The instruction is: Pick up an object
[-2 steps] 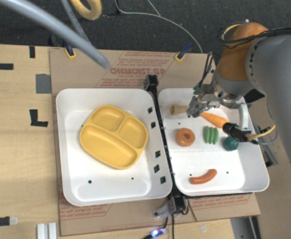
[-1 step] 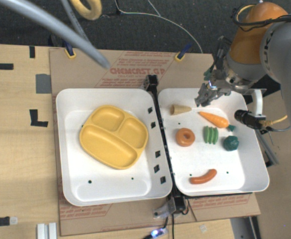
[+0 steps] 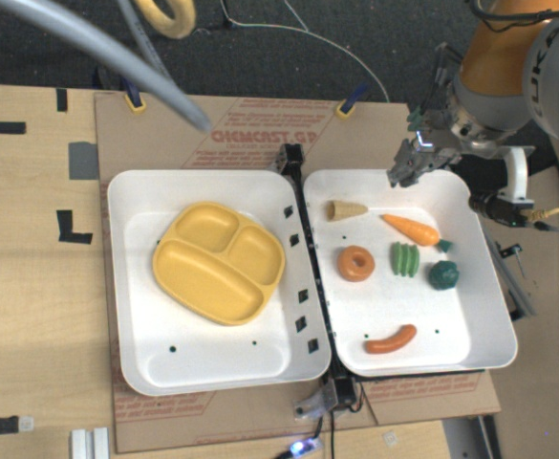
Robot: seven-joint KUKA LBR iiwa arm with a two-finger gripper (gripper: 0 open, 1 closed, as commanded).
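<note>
In right bin (image 3: 480, 347) | carrot (image 3: 411, 229): light, stiff, smooth; grip mid-body across width | gripper (image 3: 405, 174) above far rim, spread state unclear

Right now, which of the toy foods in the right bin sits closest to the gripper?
The orange toy carrot with green top is closest, lying just below the gripper near the bin's upper edge. The pale cone lies farther left; the rest sit lower.

Red print on the cardboard sheet (image 3: 250, 134) reads roughly "CHEMCAST GP"
</note>
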